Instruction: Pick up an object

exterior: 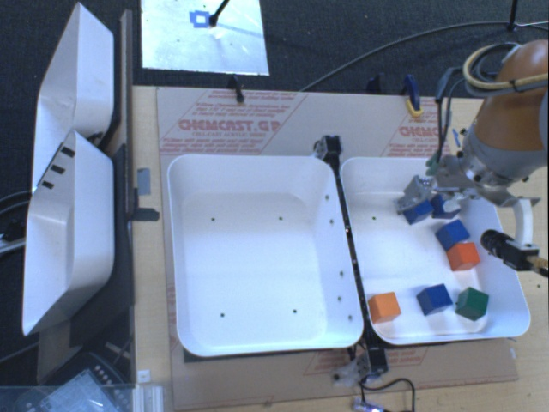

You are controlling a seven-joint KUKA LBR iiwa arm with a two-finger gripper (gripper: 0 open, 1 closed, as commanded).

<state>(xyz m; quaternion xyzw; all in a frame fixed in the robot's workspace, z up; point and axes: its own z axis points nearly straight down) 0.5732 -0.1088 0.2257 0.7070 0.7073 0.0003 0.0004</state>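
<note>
The gripper (419, 202) hung low in the right bin (377, 178), closed on a blue block (418, 214), arm slanting in from the right.

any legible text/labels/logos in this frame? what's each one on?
"CHEMCAST GP": red print, repeated, on the protective film of the clear sheet under the bins; clearest above the left bin.
Smaller red lines beneath that print: too blurred to read.
Red print at the sheet's right end, near the blue clamp: partly covered, unreadable.
Blue square mark on the grey panel: a marker, no readable characters.
</note>
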